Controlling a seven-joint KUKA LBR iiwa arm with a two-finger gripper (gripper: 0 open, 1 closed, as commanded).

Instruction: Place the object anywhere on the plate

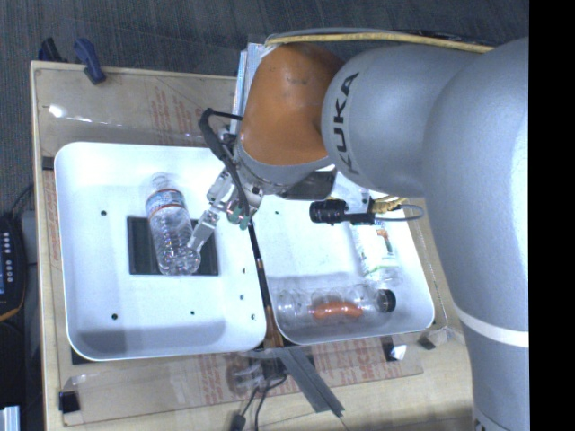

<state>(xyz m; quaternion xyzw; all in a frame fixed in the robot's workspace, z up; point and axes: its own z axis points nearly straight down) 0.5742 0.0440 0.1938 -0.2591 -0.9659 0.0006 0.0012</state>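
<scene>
A clear plastic water bottle [171, 227] with a pale label lies in the left bin. Its lower part rests on the dark rectangular plate [142, 251] and its cap end reaches past the plate's far edge. My gripper [203, 226] hangs just right of the bottle, over the plate's right edge, slanting down toward the bottle's lower end. I cannot make out whether it touches the bottle. The orange-banded wrist [283, 106] looms above and to the right.
The left bin [90, 321] and the right bin [413, 317] meet at a central rim. In the right bin lie a clear bottle with something orange inside [331, 308] and a white tube [377, 250]. The arm covers the right bin's far part.
</scene>
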